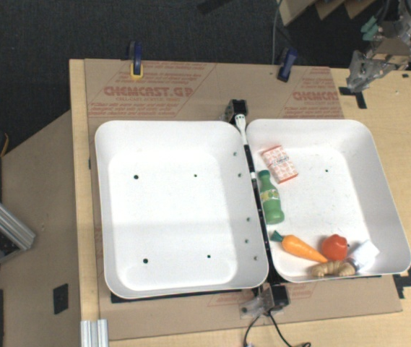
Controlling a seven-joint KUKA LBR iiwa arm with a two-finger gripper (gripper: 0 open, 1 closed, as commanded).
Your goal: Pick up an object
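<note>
The gripper (368, 67) sits at the upper right corner, and the arm above it is cut off by the top and right edges. Its fingers are too small and blurred to read. Far below it, at the near edge of the right bin (378, 157), a tan knobbly item (333, 269), possibly a ginger root, lies partly tucked under a red tomato-like object (335, 246). Beside these, a pale white item (365, 255) blends into the bin wall and cannot be identified.

Bins (169, 136) glossy white plastic; bench board (191, 85) matt brown paper-faced.
</note>
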